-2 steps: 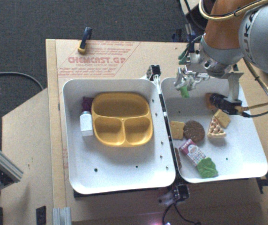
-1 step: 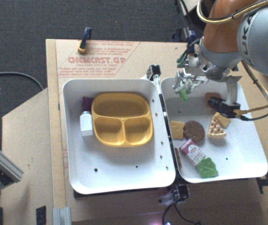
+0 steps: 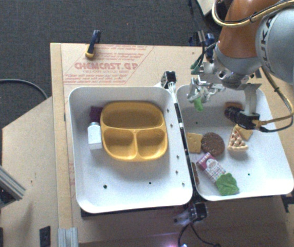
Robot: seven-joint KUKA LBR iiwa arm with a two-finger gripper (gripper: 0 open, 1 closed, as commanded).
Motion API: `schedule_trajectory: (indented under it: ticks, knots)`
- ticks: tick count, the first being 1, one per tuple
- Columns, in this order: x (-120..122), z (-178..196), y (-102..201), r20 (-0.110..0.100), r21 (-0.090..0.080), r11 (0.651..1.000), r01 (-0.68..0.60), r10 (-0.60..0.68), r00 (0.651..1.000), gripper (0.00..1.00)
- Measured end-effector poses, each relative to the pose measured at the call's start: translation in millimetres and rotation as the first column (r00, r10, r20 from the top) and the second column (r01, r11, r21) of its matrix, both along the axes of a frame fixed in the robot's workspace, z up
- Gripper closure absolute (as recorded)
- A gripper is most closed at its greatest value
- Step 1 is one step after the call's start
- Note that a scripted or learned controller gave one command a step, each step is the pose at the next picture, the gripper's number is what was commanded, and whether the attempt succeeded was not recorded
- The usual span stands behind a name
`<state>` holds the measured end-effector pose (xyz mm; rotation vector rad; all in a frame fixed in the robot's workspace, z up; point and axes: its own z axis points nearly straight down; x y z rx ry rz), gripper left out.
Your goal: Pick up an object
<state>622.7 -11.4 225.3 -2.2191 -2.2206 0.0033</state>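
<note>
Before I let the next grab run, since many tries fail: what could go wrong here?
The gripper hangs by the right bin's back left corner, close to the divider, so it might strike the wall. A small green piece sits under it and may slip away. The cookie, cracker and waffle slice lie crowded together, so one could nudge another.

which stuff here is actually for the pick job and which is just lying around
For the job: gripper above the right bin; in that bin, a round brown cookie, waffle slice, cracker, green leaf.

Lying about: yellow divided tray and small white bottle in the left bin; clamp on the board.
</note>
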Motion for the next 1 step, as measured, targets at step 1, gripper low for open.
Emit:
schedule_trajectory:
  ticks: [1]
  knots:
    - [1.5, -11.2, -10.0, -0.001, -0.001, 1.000, 0.002, -0.002, 1.000, 1.00]
